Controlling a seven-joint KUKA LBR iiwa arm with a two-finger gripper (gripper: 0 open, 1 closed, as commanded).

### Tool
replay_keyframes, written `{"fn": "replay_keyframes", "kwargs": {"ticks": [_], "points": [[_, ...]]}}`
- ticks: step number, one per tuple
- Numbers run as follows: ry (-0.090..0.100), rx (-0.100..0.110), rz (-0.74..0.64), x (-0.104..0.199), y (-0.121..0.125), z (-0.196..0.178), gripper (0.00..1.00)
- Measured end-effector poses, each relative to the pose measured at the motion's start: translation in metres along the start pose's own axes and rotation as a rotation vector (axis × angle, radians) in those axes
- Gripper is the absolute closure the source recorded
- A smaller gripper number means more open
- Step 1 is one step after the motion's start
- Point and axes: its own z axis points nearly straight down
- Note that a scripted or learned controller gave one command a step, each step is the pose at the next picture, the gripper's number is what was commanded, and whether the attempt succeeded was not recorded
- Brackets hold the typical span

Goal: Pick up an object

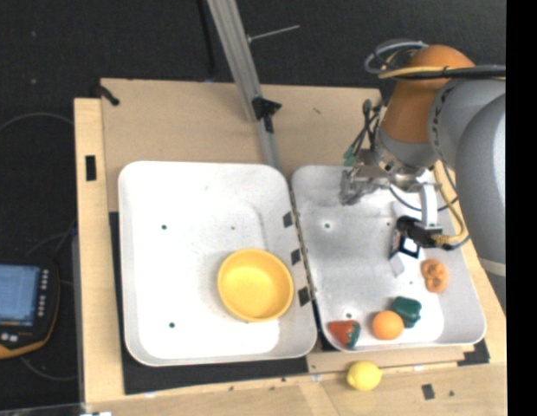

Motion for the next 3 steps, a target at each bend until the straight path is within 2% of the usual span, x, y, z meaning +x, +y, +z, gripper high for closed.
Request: {"fn": "replay_keyframes", "kwargs": {"ticks": [1, 2, 3], "points": [[0.002, -0.004, -0.006, 0.002, 0.007, -0.064, 1.00], [0.003, -0.001, -0.007, 0.001, 0.008, -0.093, 1.00], [0.005, 0.003, -0.011, 0.051, 0.001, -0.103, 1.00]]}}
